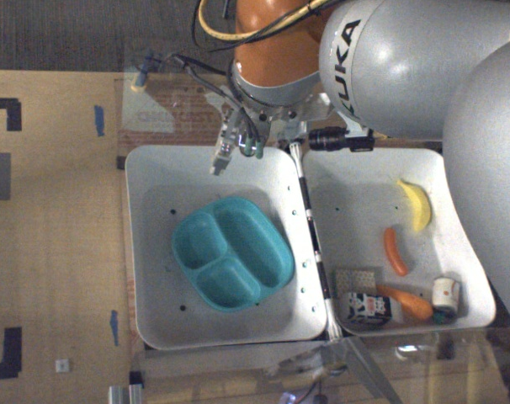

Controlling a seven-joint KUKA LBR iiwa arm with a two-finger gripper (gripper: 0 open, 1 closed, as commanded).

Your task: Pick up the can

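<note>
While the grey arm (406, 49) with its orange band (276, 23) is stretched in from the right across the top of the view, the claw (224, 154) is seen above the far rim of the left bin (146, 225), near that bin's upper middle. Whether the claw is wide or narrow cannot be told, since its tip is small and blurred; nothing is seen gripped in it.

Below the claw, a teal divided plate (231, 252) is laid flat in the left bin, well apart from the claw. To the right of the claw, past the shared rims of the two bins, the right bin (339, 192) is found. The can (446, 295), a small white cylinder lying on its side with a dark end, is placed at that bin's near right corner, far from the claw, down and to the right of it. Just beside the can, a carrot (406, 303) is laid, with a small dark printed box (370, 307) next to it. Farther up, an orange sausage-like piece (395, 251) and a banana (417, 204) are set apart from each other. Left of the claw, blue tape marks (99, 120) are stuck on the tan surface (53, 225).
</note>
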